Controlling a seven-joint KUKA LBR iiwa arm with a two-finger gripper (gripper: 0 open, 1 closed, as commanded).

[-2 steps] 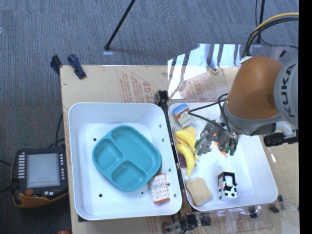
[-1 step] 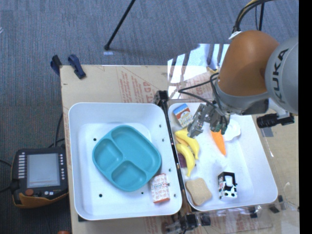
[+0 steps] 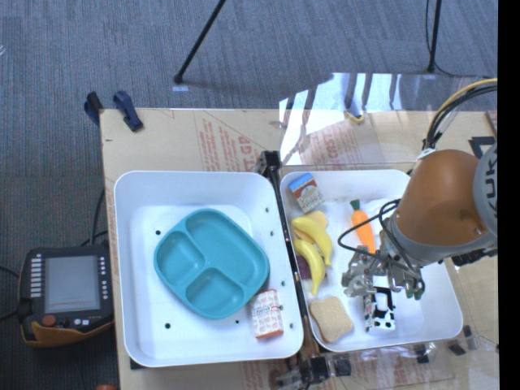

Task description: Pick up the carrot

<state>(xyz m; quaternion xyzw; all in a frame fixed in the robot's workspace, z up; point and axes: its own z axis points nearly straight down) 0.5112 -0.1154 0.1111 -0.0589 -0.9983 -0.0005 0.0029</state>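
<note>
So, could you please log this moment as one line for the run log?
task: pick carrot | gripper: above right bin, beside cow toy | carrot: lying in right bin, not held | phase: approach

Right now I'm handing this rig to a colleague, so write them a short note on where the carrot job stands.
Pincer: low over the right bin, just below the carrot's lower end; whether it is open or shut can't be read from this view.
Carrot: lying in the right bin, right of the bananas, not held.
Nearby: black-and-white cow toy under the pincer, bread slice to its left.
Done: arm brought over the right bin.
Left: grasp the carrot and lift it.
</note>
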